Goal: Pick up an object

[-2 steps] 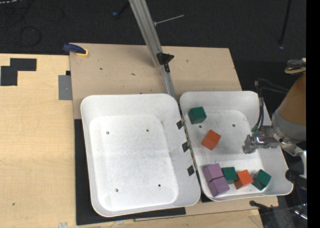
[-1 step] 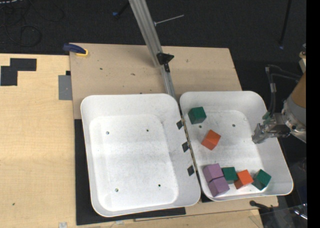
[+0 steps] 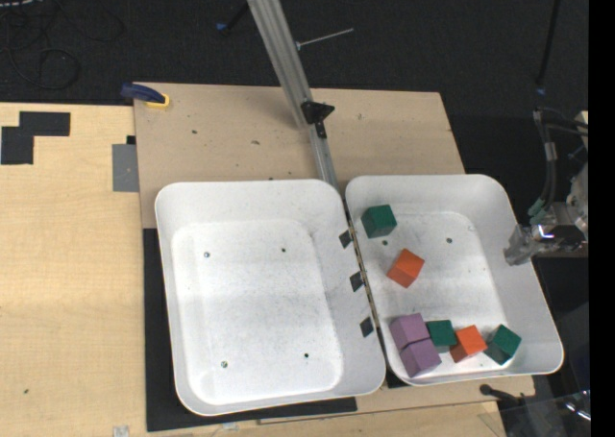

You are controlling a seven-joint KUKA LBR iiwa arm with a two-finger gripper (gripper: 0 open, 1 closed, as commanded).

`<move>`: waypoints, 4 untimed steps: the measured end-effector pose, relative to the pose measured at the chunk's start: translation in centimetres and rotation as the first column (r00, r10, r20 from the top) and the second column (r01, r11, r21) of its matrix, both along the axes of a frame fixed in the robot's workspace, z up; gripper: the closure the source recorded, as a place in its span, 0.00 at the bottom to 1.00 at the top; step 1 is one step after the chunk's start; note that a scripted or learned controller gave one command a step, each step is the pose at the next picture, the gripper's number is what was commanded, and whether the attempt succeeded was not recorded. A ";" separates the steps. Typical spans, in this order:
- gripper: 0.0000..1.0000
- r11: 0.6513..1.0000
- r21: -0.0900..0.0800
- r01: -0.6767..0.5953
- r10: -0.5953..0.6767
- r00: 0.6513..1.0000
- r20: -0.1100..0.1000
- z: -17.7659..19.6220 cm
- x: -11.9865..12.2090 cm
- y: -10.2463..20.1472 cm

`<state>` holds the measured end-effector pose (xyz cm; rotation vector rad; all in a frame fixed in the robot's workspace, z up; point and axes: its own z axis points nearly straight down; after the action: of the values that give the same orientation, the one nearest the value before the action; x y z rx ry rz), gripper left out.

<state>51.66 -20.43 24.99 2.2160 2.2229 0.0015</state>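
Purple block (image 3: 414, 343), two green cubes and an orange one crowd the right bin's (image 3: 524, 224) lower edge. Alone at its centre, an orange cube (image 3: 405, 268) looks the easiest pick. Gripper (image 3: 538, 238) waits at right edge, state indiscernible.

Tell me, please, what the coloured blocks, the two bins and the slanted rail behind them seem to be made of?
Blocks, such as the orange one and the purple one: probably foam or painted wood, matte, with no glints on their flat faces. Bins, left and right: likely moulded plastic, white with a faint sheen and rounded corners. Rail: apparently aluminium, silvery and grooved.
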 end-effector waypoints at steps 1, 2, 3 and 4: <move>1.00 1.000 0.003 -0.001 0.001 1.000 -0.005 0.6 0.0 5.0; 1.00 1.000 0.004 -0.002 0.002 1.000 -0.005 0.9 0.8 10.2; 1.00 1.000 0.004 -0.003 0.003 1.000 -0.007 0.1 0.9 16.5; 1.00 1.000 0.004 -0.001 0.001 1.000 -0.009 -1.7 0.8 21.5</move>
<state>52.50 1.11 23.27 2.2213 2.2298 -0.0040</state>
